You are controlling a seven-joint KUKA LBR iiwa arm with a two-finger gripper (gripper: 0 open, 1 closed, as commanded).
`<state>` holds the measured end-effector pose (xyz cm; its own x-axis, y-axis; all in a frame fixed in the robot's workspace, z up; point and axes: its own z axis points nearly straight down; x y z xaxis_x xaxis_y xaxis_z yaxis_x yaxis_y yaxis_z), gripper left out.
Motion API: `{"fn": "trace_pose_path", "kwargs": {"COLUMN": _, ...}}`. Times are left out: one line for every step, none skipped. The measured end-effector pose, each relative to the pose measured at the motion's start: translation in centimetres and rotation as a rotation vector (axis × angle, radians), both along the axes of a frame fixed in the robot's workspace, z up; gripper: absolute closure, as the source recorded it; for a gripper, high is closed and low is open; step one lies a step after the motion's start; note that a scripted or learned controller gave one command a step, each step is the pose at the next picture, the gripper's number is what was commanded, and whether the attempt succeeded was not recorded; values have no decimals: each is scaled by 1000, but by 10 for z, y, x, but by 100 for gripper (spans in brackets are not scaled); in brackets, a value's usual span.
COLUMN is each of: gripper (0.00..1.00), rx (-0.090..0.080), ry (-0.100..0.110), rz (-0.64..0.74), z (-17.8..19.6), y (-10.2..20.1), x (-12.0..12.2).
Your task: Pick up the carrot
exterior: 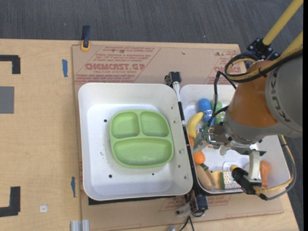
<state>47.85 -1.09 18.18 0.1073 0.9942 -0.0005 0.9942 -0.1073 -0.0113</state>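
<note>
Cannot tell the state of the gripper [222, 146], masked by the wrist low over the right bin [287, 154]. Risks closing on the banana [195, 122] just beside, not the carrot [265, 169] lying apart toward that bin's front right corner.

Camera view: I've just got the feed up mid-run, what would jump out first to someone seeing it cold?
The grey arm with its orange band looms over the right bin, hiding much of it. In the left bin sits a green divided plate, the largest splash of colour. Around the arm, small toy foods crowd the right bin: a yellow banana, a blue item and an orange carrot-like piece near the front right corner.
</note>
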Motion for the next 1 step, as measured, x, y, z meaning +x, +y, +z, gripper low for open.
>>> {"fn": "trace_pose_path", "kwargs": {"gripper": 0, "rx": -2, "ry": -5, "rz": -74, "z": 0, "y": 26, "x": 1}}
